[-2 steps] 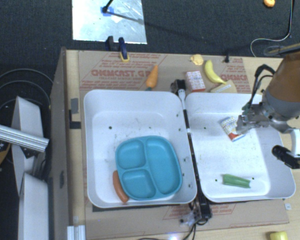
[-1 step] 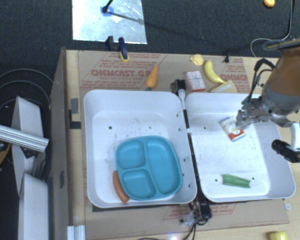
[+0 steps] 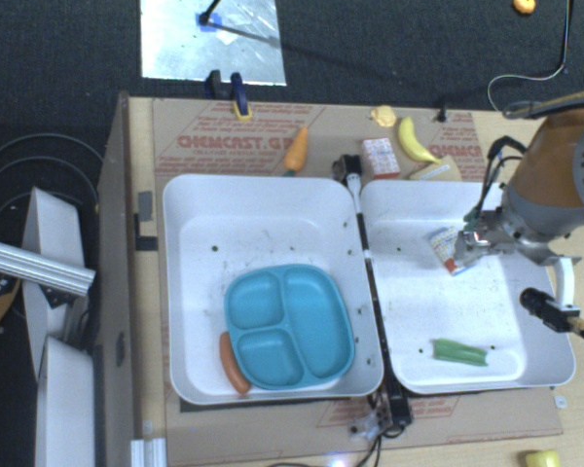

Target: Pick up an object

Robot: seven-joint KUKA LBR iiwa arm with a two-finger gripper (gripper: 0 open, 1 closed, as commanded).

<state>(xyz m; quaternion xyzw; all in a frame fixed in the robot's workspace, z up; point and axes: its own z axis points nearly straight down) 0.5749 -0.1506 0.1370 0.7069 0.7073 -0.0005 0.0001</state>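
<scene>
Item: small white-and-red packet [image 3: 446, 250], right bin [image 3: 409, 290]. Lies directly at gripper [image 3: 464, 248] tips, long axis tilted; jaw state cannot be told.

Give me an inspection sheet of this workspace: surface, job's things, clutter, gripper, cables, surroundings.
Surface: brown bench board bearing a left white bin and a right white bin side by side.
Job's things: left bin holds a blue divided plate and an orange sausage beside it; right bin holds a green pod and a small packet.
Clutter: behind the bins, a carrot, a banana and a small box.
Gripper: gripper low in the right bin at the small packet; grasp cannot be judged.
Cables: black cable loops on the floor at upper right.
Surroundings: dark floor, a foil sheet, a small orange ball.
</scene>
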